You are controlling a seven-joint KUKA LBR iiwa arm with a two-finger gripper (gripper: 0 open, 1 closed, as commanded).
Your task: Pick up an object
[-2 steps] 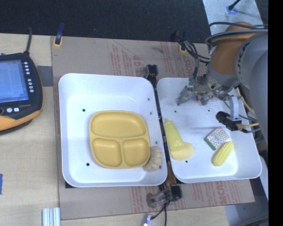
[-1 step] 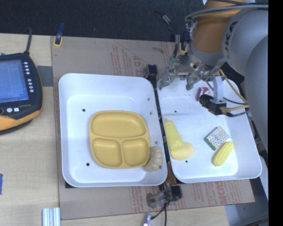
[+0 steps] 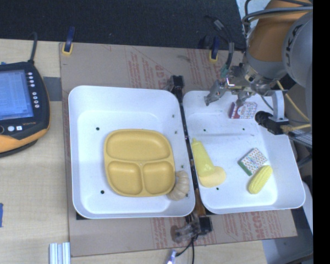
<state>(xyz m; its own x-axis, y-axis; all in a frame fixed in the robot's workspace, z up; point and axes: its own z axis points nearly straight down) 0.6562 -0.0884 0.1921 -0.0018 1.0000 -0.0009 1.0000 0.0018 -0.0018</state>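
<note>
My gripper point(image 3: 226, 96) hangs over the far end of the right bin point(image 3: 220, 202), open, with nothing between its fingers. Just beside its right finger a small red-and-white packet point(image 3: 242, 110) lies on the bin floor. Further toward the front are a pale yellow squash-shaped toy point(image 3: 205, 164) by the left wall, a green-and-white sponge-like block point(image 3: 253, 160), and a yellow corn cob point(image 3: 259, 179). In the left bin point(image 3: 85, 147) sit a yellow divided plate point(image 3: 138, 162) and a beige lumpy object point(image 3: 180, 186) at the plate's front right corner.
A control tablet point(image 3: 11, 106) with an orange base lies on the bench to the left of the bins. Black clips point(image 3: 176, 83) hold the bins together at the seam. The arm's cables and a black fitting point(image 3: 269, 122) overhang the right bin's far right corner.
</note>
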